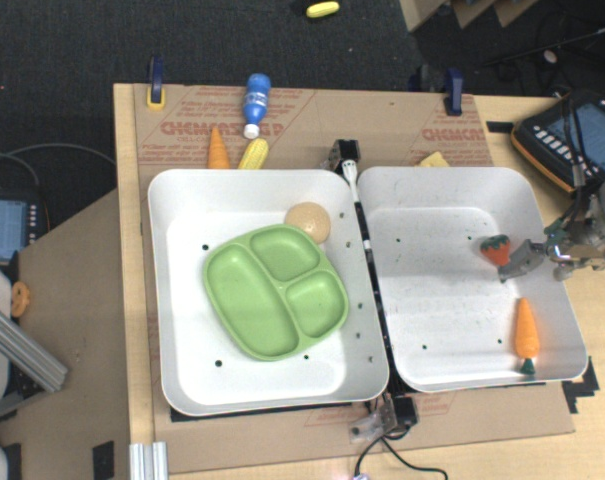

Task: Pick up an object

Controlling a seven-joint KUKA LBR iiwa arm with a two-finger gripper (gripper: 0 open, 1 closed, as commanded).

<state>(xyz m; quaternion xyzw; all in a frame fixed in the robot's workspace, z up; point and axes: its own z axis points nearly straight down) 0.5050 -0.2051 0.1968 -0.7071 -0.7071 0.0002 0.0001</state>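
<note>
The right bin (432,298) holds a small red object with a green top (494,250) near its right side and an orange carrot (525,330) near its front right corner. My gripper (519,257) reaches in low over the right bin from the right edge, its tip right beside the red object and touching or nearly touching it. I cannot tell whether it grips the object. In the left bin (182,228) lies a green divided plate (274,290), with a round tan object (309,220) at the plate's far edge.
Behind the bins on the cardboard lie a blue and white bottle (255,103), a small carrot (217,150), a yellow corn piece (253,153) and a yellow scrap (434,160). A black device (562,138) sits at the far right.
</note>
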